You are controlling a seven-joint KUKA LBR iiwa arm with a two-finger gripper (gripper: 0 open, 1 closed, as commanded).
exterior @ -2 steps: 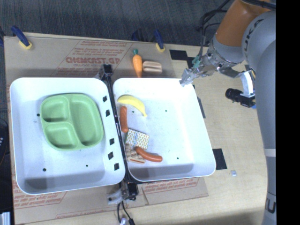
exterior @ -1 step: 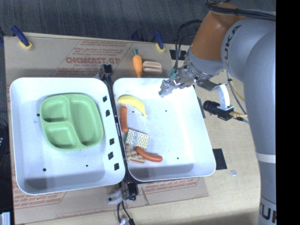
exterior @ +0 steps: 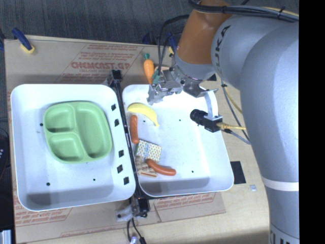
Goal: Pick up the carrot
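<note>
The carrot (exterior: pixel 148 70), orange with a green top, lies on the cardboard just beyond the far rim of the right bin (exterior: pixel 203 156), outside it. My gripper (exterior: pixel 156 92) hangs over the bin's far left corner, close beside the carrot and slightly nearer the camera. Nothing shows between its tips, and the grey arm with its orange band covers the bin's far right side.
The right bin holds a banana (exterior: pixel 143 113), a sausage (exterior: pixel 133 128) along the left wall, a patterned packet (exterior: pixel 149 150) and another sausage (exterior: pixel 162 170). The left bin (exterior: pixel 25 151) holds a green divided plate (exterior: pixel 77 131). A blue clamp (exterior: pixel 23 40) sits at the bench's far left.
</note>
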